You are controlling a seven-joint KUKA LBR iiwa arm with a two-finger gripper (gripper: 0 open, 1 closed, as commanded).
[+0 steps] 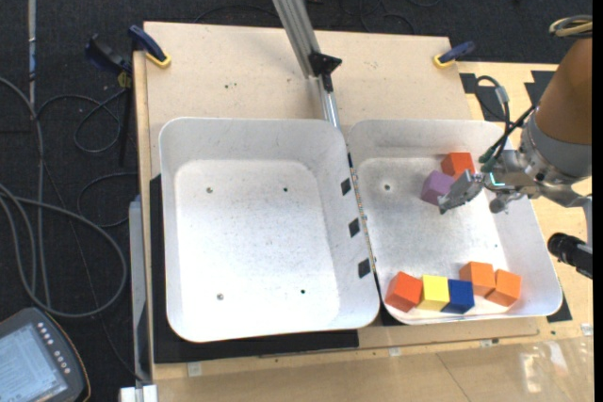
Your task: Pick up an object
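- The table (245, 71) carried two shallow white bins side by side, and I use the right bin (415, 151) as the landmark for all places.
- The left bin (250, 221) touched the right bin along its left edge, with small black clips on the seam.
- The arm (565, 122), grey with an orange band, reached over the right rim of the right bin.
- The claw (462, 193) hung over the upper middle part of the right bin, pointing to the left.
- I could not tell whether the claw was released or clenched, because it was small and blurred.
- A purple block (436, 186) lay in the upper middle part of the right bin, just beside the claw tip on its left side; if they touched, I could not tell.
- An orange block (458, 164) lay just above the purple block, close to the claw.
- No block was seen clearly inside the claw.
- Along the lower wall of the right bin there was a row of blocks: an orange cube (404, 290) at the left, then a yellow cube (434, 290), then a blue cube (461, 296).
- Two more orange cubes (494, 280) stood at the right end of this row, touching each other.
- A metal pole (287, 0) rose at a slant from the table just above the seam of the right bin.
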